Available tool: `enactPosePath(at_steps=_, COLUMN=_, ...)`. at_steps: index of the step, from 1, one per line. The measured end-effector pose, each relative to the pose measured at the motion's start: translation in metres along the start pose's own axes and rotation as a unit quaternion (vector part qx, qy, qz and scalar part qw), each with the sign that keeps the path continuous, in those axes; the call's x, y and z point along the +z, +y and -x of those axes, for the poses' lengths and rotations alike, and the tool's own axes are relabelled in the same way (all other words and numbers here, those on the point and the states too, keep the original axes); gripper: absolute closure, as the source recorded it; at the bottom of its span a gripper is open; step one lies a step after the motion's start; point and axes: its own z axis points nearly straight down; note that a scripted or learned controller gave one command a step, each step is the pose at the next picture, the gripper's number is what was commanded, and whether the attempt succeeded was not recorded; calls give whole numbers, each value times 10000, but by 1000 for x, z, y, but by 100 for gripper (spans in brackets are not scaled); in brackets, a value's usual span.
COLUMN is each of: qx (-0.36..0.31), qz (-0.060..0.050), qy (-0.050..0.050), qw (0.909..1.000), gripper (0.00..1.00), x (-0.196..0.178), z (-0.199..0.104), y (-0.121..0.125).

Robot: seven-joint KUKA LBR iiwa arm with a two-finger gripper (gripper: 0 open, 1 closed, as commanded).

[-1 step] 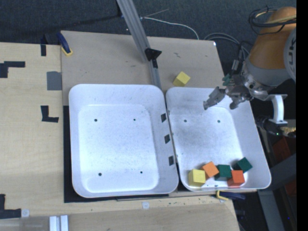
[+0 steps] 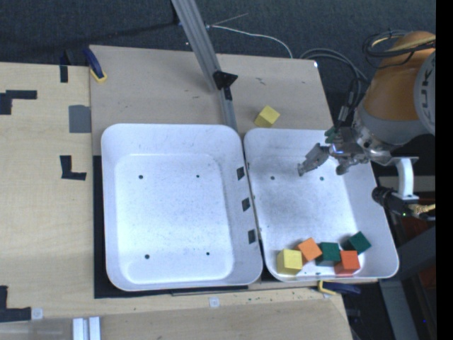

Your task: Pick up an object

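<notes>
The tabletop carries two white bins side by side. The left bin sits bare, while the right bin has its blocks crowded along the near rim: a yellow block, orange block, two green blocks and a red block, probably because they slid there. The gripper hangs over the bin's far half, well apart from them; its jaws look parted and grip nothing, though the view is soft. A stray yellow cube lies outside the bins.
</notes>
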Motion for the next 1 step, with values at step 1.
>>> enactPosePath(at_steps=1, qx=-44, qz=6, qy=17, qw=10000, gripper=0, x=33, z=-88, y=37)
